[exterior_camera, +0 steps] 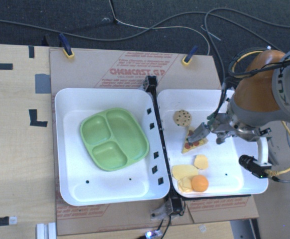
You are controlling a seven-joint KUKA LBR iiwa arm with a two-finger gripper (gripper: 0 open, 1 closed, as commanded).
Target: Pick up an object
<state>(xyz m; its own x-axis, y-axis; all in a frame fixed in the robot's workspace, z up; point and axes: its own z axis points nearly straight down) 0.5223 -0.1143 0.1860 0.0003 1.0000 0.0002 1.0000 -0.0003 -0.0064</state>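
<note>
Lying nearest in the right bin, the orange ball and yellow pieces look light and slick. Beyond them, the pizza slice seems thin, stiff toy plastic, best pinched across its edges. The gripper sits at it; whether it holds anything, I cannot tell. Farthest lies the cookie.

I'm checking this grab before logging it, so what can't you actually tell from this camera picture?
- Gripper: too small and blurred to tell whether its fingers are open or shut.
- Pizza slice: its upper end lies under the gripper, so contact can't be judged.
- Yellow pieces: partly behind the orange ball.
</note>
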